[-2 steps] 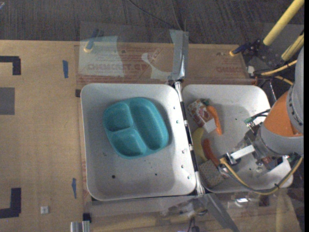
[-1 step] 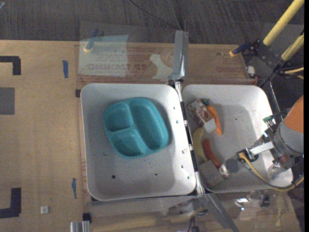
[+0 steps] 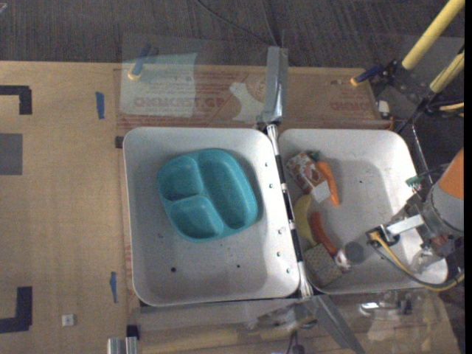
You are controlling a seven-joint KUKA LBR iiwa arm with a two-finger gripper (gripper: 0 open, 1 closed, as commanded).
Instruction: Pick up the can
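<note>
The can looks like a dull grey-tan cylinder lying on its side in the front left corner of the right bin. My gripper reaches in from the right, low over the bin floor. Its dark tip is just right of the can, close to it or touching it. The grey arm with its orange band stands over the bin's right edge, with yellow cable looping below the wrist.
Left of the gripper lie a red-orange sausage-like piece, a yellow piece, a carrot and a small red-and-white carton. The left bin holds a teal divided plate. A metal divider separates the bins.
</note>
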